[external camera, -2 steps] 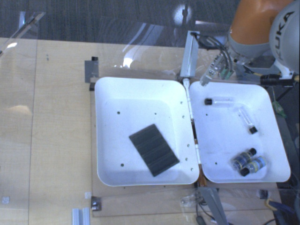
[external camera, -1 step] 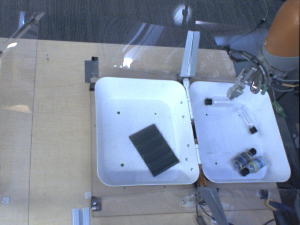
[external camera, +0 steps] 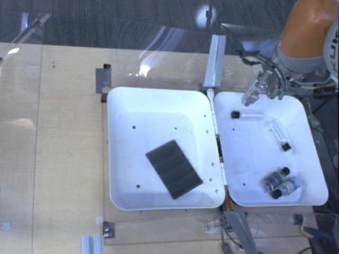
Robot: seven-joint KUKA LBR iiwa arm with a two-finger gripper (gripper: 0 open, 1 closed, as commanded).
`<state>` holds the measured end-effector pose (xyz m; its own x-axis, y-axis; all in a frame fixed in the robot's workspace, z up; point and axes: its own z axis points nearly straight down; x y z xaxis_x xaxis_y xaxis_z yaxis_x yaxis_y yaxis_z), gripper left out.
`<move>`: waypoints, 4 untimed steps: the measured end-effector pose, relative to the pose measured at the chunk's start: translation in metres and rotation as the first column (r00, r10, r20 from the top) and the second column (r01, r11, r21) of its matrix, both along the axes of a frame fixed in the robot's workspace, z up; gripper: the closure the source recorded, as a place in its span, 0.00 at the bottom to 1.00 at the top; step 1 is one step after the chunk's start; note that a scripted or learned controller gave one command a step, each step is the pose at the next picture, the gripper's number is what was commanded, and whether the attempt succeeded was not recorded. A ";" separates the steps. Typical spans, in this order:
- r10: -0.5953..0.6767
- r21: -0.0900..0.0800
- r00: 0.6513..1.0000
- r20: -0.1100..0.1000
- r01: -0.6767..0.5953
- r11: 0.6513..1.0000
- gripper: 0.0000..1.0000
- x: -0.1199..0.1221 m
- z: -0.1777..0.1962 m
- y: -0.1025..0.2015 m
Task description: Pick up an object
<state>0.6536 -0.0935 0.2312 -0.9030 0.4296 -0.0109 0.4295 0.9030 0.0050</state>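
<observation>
Two shallow white bins, left bin (external camera: 119, 142) and right bin (external camera: 312, 157), recorded side by side on a pale wooden bench (external camera: 53, 157), inner rims touching. Noted dark ribbed flooring (external camera: 132, 9) beyond the bench's far edge, with a bright glare spot on it. Saw faint reflections and edges of a clear sheet over the left part of the bench. Logged a grey metal post (external camera: 214, 62) standing at the far end of the seam between the bins, a black bracket (external camera: 104, 78) by the left bin's far left corner, and loose cables (external camera: 312, 89) at the right bin's far right. Found the gripper (external camera: 258, 91) hanging over the far left corner of the right bin, under the grey wrist and orange band (external camera: 307, 20); could not tell its state, and saw nothing held in it. Located candidate objects as follows: dark ribbed pad (external camera: 174, 168) lying flat and askew in the near half of the left bin; clear capped tube (external camera: 246, 114) lying just beside and below the gripper; second clear tube (external camera: 279, 136) lying slantwise near the middle of the right bin; cluster of small bottles (external camera: 280, 184) with black caps and blue labels, touching one another in the near right corner. Checked for writing: bottle labels too small to read.
</observation>
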 end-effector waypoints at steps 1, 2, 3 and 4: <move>-0.067 0.002 0.998 -0.003 0.067 0.998 1.00 0.009 -0.022 0.048; -0.063 0.003 0.998 0.008 0.063 0.998 1.00 0.011 -0.009 0.050; -0.060 0.005 0.998 0.020 0.060 0.998 1.00 0.013 0.004 0.051; -0.058 0.006 0.998 0.032 0.057 0.998 1.00 0.016 0.017 0.052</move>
